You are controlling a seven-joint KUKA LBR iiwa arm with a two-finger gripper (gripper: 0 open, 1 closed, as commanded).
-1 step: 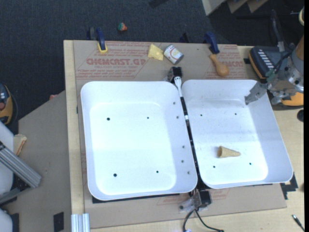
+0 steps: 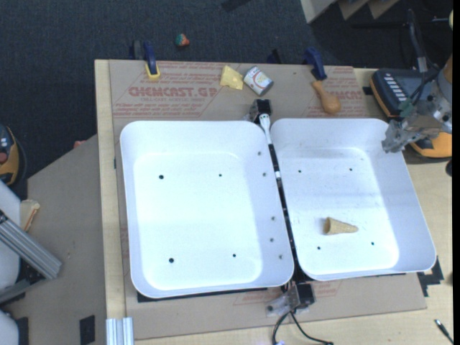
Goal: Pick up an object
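Two shallow white plastic bins sit side by side on a brown cardboard-covered bench [image 2: 187, 92]. The left bin [image 2: 144, 192] has only small dark dots on its floor. The right bin [image 2: 402, 192] holds one thing: a small tan cone-shaped object [image 2: 339, 226], lying on its side in the lower middle of the bin floor, pointed end toward the right, apart from all walls.

The grey two-finger gripper [image 2: 394, 141] shows at the right bin's upper right corner, just over the rim, well apart from the cone. Nothing is between its tips; whether it is parted or closed cannot be told, too small and blurred. The grey arm [image 2: 442, 103] runs off the right edge.

Behind the bins on the bench: a yellow wedge-shaped piece [image 2: 231, 77], just beside it a small white and dark box-like item [image 2: 258, 81], and further right a tan wooden-handled tool [image 2: 325, 98]. Blue clamps [image 2: 150, 60] grip the bench's far edge. A black strip [image 2: 277, 185] runs between the two bins. A small multicoloured object [image 2: 182, 40] lies on the dark carpet beyond the bench.
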